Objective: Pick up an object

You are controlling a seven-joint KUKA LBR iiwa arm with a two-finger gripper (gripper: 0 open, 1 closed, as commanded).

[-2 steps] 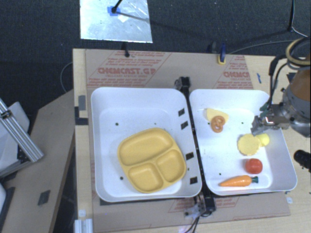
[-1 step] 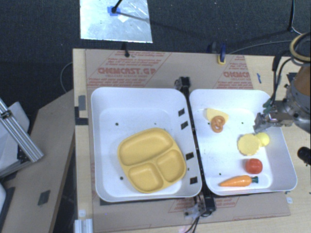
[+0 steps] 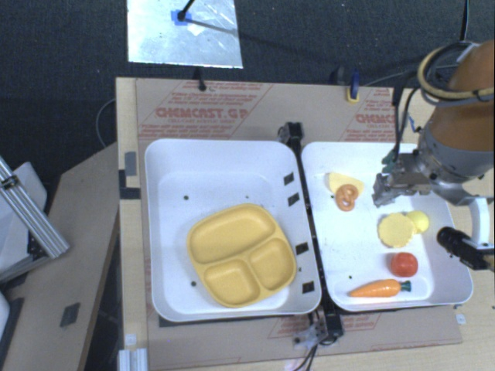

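The right bin [image 3: 445, 284] holds several toy foods. A pale yellow wedge [image 3: 340, 182] lies at its upper left with an orange pretzel [image 3: 346, 198] against it. A flat yellow round piece [image 3: 395, 230] sits mid-bin, a small yellow lemon [image 3: 418, 221] touching its right side. A red tomato [image 3: 404, 264] and an orange carrot [image 3: 376, 288] lie near the front wall. My gripper [image 3: 387, 194] hangs over the bin's upper middle, right of the pretzel and just above the yellow round piece. I see nothing held in it.
The left bin [image 3: 166, 168] carries a yellow three-compartment tray [image 3: 241, 253]. A black divider with clips [image 3: 303, 207] runs between the bins. The grey arm with its orange band [image 3: 468, 122] comes in from the right. A shiny sheet [image 3: 182, 22] lies behind the bench.
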